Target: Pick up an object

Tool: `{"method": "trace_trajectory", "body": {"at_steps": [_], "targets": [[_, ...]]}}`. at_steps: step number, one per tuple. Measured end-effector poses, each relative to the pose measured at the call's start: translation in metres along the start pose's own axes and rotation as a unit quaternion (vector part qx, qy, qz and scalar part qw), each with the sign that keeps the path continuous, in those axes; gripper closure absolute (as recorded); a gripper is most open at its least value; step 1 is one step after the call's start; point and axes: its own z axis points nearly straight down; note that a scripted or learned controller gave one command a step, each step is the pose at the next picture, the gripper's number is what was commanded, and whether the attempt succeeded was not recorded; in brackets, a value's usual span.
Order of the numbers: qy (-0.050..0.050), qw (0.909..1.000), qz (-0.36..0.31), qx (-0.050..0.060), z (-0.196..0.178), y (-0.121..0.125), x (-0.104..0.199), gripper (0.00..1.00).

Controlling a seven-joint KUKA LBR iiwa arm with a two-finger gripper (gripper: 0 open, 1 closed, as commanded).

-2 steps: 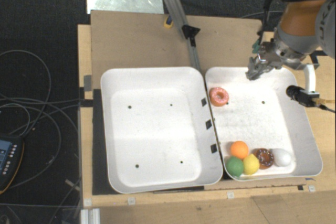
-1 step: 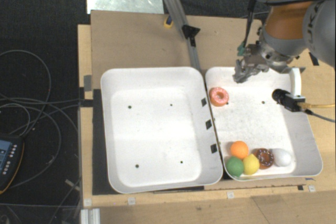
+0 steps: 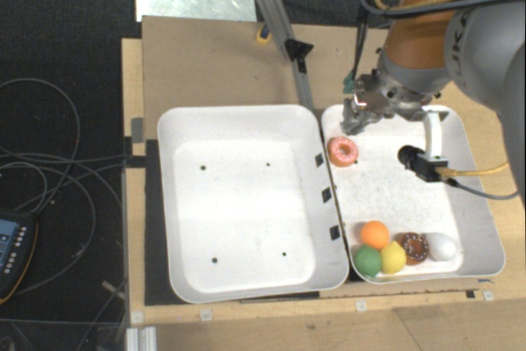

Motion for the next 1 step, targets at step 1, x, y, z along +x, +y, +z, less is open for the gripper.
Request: {"method": "trace_trajectory", "body": {"at_steps": [1], "targets": [[0.000,1.0000,0.000,0.001,0.0106,-0.0147,0.0498,1.00]]}}
